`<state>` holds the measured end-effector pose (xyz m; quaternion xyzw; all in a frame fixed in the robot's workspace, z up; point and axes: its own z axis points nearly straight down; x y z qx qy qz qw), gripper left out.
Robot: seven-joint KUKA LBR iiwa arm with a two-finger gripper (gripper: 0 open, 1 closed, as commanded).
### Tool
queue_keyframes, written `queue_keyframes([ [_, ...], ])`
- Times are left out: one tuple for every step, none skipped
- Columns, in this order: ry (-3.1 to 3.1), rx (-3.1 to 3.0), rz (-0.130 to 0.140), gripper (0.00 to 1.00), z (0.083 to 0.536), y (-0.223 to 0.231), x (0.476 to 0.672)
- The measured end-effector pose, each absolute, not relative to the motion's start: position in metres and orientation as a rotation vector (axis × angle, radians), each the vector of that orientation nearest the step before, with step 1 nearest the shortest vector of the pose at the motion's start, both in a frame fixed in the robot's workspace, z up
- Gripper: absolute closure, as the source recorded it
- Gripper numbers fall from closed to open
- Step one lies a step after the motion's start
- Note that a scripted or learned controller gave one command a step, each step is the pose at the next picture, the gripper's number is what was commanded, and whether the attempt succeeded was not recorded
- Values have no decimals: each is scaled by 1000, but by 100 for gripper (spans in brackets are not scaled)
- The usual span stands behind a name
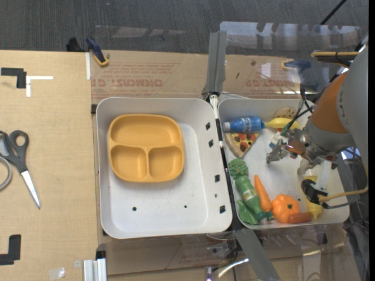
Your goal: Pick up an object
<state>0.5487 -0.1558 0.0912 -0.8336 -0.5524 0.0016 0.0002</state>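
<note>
The jaws [276,151] hang over the middle of the right bin [334,218], fingers pointing toward the bin's left wall; they stand narrowly apart with nothing visible between them. Behind them the grey arm with its orange band [328,107] enters across the bin's right edge. Near the jaws, toward the bin's far-left corner, lies a blue bottle [244,124], with a pizza slice [241,143] just beside it and a banana [280,122] at the far wall. Along the left wall lie a broccoli floret [237,168], a green vegetable [248,199] and a carrot [262,193]. An orange pumpkin [285,207] sits at the near edge. The left bin [153,218] carries a yellow divided plate [146,148] in its far-left part. On the tabletop [47,157], scissors [21,163] lie near the left edge.
</note>
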Motion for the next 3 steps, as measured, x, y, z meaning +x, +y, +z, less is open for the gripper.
queue_keyframes([
  [-1437, -2790, 8, 0, 90, -107, 476],
  [-1134, -2929, 6, 0, 91, -117, 556],
  [-1085, -2945, 8, 0, 90, -95, 476],
])
